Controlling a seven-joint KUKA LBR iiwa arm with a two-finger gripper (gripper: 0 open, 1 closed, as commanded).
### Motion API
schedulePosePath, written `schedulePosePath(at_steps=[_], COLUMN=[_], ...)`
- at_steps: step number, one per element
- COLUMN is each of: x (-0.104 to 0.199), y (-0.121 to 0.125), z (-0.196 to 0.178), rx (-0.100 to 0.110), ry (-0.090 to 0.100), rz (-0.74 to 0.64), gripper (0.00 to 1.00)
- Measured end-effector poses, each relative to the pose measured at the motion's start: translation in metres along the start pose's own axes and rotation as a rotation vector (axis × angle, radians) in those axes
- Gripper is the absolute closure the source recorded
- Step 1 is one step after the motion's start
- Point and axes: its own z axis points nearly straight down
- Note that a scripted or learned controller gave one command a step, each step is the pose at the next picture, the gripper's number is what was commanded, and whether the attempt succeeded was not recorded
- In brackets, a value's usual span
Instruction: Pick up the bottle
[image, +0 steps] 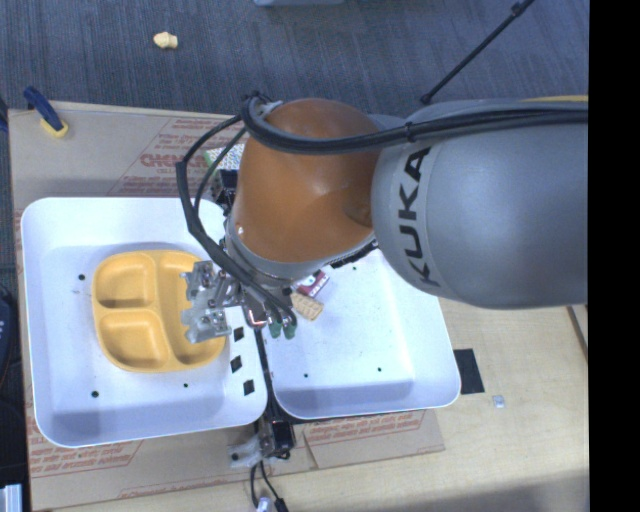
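While the gripper (208, 300) is hovering over the yellow tray's (135, 310) right edge in the left bin (50, 400), w/ the bottle hidden, prob. under the arm (400, 200), it's risking closing on the tray rim instead.

A yellow divided tray (140, 325) was seen in the left bin (50, 330), toward nine o'clock. A small yellow scrap (165, 40) lay on the grey floor (120, 60) at eleven o'clock.
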Motion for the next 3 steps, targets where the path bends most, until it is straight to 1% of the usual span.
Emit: schedulePosePath(at_steps=[1,2,3], x=[-0.018,-0.008,-0.005], y=[0.052,0.068,0.089], z=[0.038,0.091,0.041], rx=[0.0,0.001,-0.001], ry=[0.003,0.005,0.0], rz=[-0.086,0.188,-0.334], gripper=[1.0,1.0,1.0])
